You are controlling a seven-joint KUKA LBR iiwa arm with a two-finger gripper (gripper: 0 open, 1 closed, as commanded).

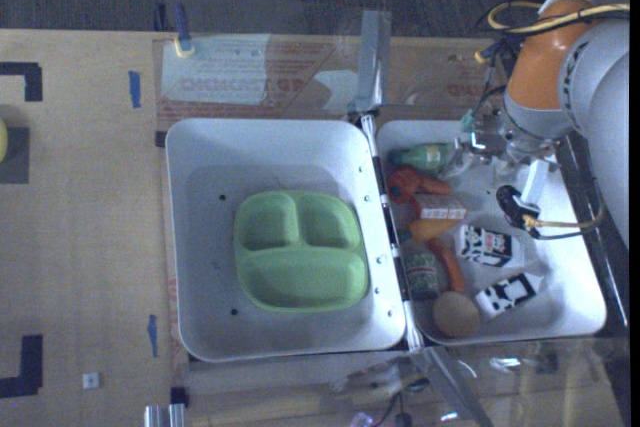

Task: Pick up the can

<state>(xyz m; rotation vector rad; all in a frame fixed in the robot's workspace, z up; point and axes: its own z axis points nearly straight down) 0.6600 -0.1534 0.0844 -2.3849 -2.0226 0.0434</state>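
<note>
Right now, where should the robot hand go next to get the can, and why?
Probably toward the bin's near-left side: the gripper sits at the right bin's far edge by a green bottle, while the can lies apart, beside the brown ball.

No lettering can be read with certainty. The clear sheet [245, 75] behind the bins bears reddish print, too blurred to make out.

Smooth, slightly glossy white plastic on both bins [190, 245], and a matt green plastic tray [298, 250] sits in the left one. The bench [80, 245] looks like pale, matt wood; the arm [545, 65] shows a shiny orange band.
</note>
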